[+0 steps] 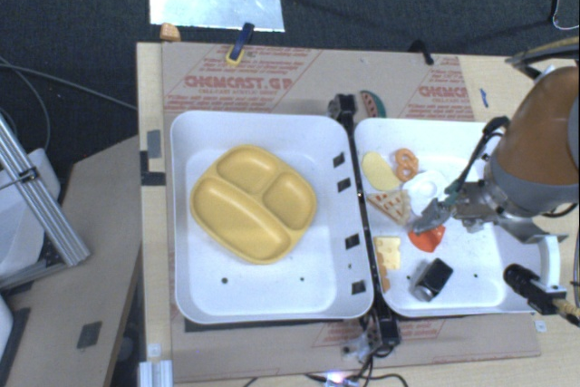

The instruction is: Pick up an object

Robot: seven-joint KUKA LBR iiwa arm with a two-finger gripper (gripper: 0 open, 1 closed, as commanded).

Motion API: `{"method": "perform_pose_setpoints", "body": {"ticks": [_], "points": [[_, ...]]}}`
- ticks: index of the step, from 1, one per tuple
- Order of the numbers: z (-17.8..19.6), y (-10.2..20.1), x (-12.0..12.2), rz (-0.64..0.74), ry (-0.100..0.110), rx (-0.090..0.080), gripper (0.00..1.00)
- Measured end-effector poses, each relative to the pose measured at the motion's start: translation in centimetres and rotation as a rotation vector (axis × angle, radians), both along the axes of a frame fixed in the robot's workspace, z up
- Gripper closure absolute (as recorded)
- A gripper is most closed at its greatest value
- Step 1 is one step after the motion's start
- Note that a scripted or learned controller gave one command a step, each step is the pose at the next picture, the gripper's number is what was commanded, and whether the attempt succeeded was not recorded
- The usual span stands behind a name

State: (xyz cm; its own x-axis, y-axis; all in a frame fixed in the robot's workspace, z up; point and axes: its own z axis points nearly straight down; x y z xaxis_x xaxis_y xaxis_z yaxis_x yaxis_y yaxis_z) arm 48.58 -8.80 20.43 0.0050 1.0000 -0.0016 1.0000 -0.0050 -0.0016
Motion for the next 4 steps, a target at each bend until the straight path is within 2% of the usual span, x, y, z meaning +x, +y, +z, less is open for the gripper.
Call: {"method": "perform_pose_setpoints", "body": {"ticks": [1,2,3,4], "points": [[-3.8,-2.0,0.0,0.004,0.000,0.001,0.00],[-12.1,0.4,0.2,0.005,-0.009,-0.004,0.00],[-10.6,0.6,0.4,0.007,-0.012,0.003,1.00],[-1.5,6.3,3.9,0.017,-0.014,0.003,1.00]]}}
